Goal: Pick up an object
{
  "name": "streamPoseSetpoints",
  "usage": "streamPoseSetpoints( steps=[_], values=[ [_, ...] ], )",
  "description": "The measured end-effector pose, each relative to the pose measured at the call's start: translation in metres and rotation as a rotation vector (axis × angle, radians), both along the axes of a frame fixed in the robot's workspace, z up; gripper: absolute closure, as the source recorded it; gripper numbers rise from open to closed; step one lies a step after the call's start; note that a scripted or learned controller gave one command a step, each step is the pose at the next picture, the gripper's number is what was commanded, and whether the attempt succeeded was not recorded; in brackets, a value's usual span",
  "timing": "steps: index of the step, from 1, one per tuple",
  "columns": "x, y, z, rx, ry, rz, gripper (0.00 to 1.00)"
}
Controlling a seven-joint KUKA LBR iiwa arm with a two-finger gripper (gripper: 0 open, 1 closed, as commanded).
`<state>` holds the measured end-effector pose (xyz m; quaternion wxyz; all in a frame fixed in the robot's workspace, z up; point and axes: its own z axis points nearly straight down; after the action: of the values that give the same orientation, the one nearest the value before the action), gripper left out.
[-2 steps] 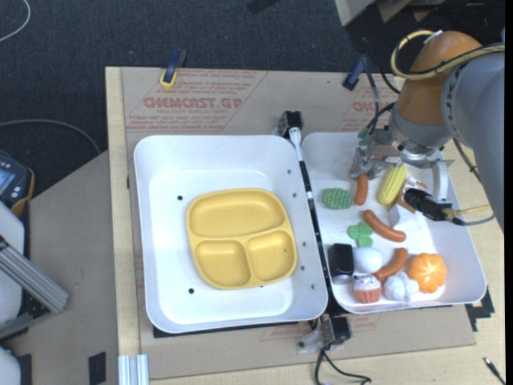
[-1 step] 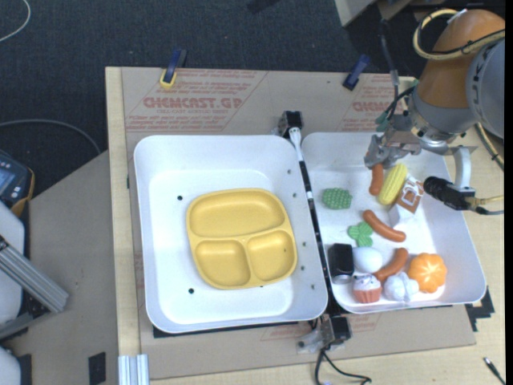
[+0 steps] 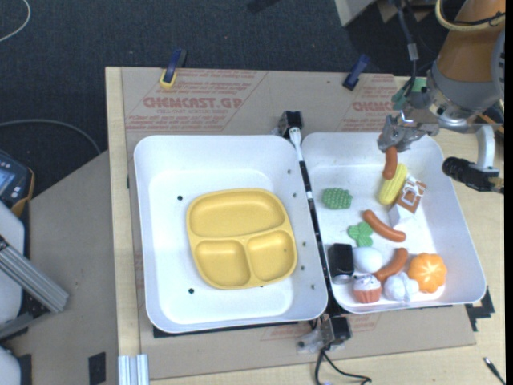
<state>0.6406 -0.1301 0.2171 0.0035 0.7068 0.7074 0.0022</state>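
Observation:
My gripper (image 3: pixel 395 140) hangs over the back of the right bin (image 3: pixel 457 215). A small red-orange sausage (image 3: pixel 390 164) dangles upright from its fingers, its top end pinched between them. Just below it lies a yellow corn cob (image 3: pixel 393 184) next to a small brown and white box toy (image 3: pixel 412 196). Further forward sit a green knobbly piece (image 3: pixel 337 198), a longer sausage (image 3: pixel 383 225), a green broccoli (image 3: pixel 361 233), a black block (image 3: pixel 341 259), a white egg (image 3: pixel 369 258), a cupcake (image 3: pixel 367 288) and an orange fruit (image 3: pixel 427 271).
The left bin (image 3: pixel 156 215) holds a yellow divided plate (image 3: pixel 240 237). A ridge with a black clip (image 3: pixel 291 123) separates the two bins. Another sausage (image 3: pixel 393 263) and a white lump (image 3: pixel 397 289) crowd the right bin's front corner.

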Motion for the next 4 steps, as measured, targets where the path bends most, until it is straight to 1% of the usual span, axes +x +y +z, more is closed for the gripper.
streamPoseSetpoints(
  steps=[1,2,3,4],
  values=[
    [0.001,0.0,0.009,0.001,0.004,0.0,1.0],
    [-0.011,0.055,-0.001,0.004,0.011,0.003,1.0],
    [-0.025,0.099,-0.002,0.004,0.012,0.004,1.0],
    [-0.03,0.102,0.0,0.003,0.011,0.001,1.0]
  ],
)
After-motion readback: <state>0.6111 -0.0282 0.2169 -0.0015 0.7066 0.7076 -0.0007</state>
